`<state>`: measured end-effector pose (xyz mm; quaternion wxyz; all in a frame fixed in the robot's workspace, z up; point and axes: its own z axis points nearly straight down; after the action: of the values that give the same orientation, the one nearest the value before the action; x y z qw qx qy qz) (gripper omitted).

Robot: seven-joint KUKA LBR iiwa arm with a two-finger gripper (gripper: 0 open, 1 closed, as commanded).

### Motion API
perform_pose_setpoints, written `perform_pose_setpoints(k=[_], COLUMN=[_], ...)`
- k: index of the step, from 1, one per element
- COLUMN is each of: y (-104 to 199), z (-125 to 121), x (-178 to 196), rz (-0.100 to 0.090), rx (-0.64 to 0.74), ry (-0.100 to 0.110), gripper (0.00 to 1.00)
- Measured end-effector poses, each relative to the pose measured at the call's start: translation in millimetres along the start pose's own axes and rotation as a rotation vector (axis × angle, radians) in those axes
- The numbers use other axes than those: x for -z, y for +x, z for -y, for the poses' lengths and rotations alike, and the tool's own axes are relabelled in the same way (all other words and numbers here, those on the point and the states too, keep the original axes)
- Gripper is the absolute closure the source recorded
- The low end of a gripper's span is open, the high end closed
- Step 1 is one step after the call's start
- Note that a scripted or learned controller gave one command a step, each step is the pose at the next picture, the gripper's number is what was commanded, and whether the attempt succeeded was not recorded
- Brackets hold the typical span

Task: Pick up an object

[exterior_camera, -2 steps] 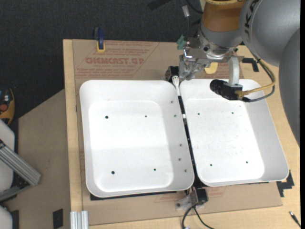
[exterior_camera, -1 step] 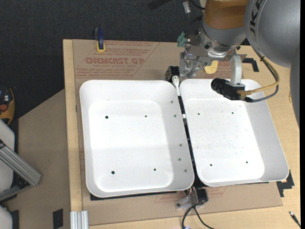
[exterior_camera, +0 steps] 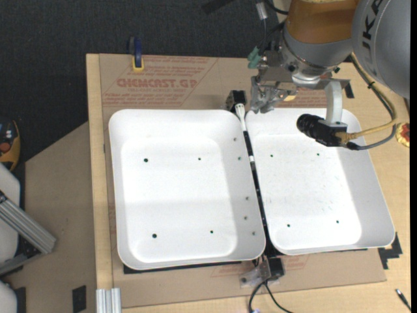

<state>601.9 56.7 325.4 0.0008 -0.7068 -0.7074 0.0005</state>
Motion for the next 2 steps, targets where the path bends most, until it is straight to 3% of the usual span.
perform_pose_setpoints(k=[1, 2], y=[11.4, 15.7], z=[-53.8, -45.4], x=[-71.1, -17.7], rz=[0.001, 0.000], rx=[0.001, 0.001], ry=[0.000, -0.008], gripper=[1.00, 1.00])
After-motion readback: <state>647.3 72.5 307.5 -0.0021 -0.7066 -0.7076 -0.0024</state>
